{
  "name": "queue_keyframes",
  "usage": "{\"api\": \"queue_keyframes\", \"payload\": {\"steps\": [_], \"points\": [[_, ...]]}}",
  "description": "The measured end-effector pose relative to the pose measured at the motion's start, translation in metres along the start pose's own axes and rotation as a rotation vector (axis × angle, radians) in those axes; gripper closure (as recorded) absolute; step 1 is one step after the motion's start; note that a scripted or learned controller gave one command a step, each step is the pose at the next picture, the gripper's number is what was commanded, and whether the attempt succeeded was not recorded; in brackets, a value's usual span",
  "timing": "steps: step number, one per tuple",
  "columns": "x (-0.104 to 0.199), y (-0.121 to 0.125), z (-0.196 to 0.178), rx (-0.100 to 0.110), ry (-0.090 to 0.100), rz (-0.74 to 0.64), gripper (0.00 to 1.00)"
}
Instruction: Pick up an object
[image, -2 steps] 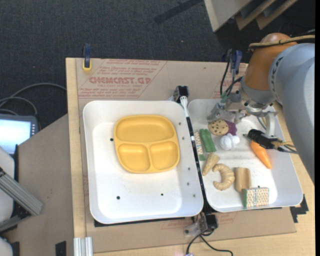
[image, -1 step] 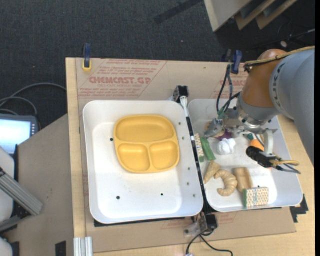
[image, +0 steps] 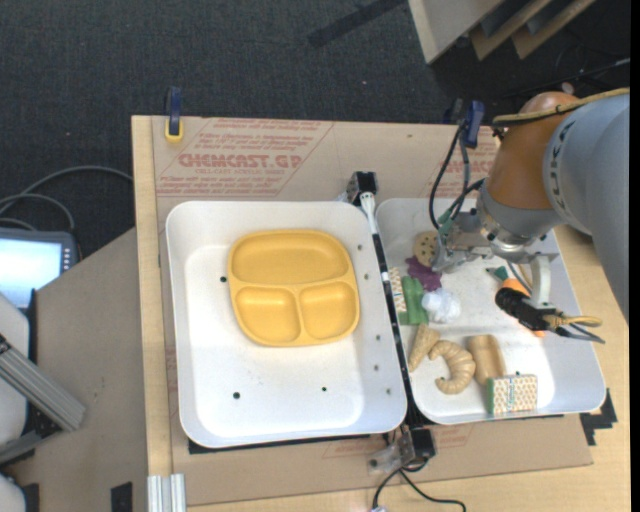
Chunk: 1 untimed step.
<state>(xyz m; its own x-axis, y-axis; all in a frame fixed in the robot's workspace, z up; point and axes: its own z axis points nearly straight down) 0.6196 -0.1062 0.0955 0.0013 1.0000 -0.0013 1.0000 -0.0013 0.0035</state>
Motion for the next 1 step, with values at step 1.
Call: {"api": "queue_keyframes", "payload": {"steps": [1], "points": [[0.0000,-0.0001,0.0005,0.001,0.000,0.000,0.00]]}}
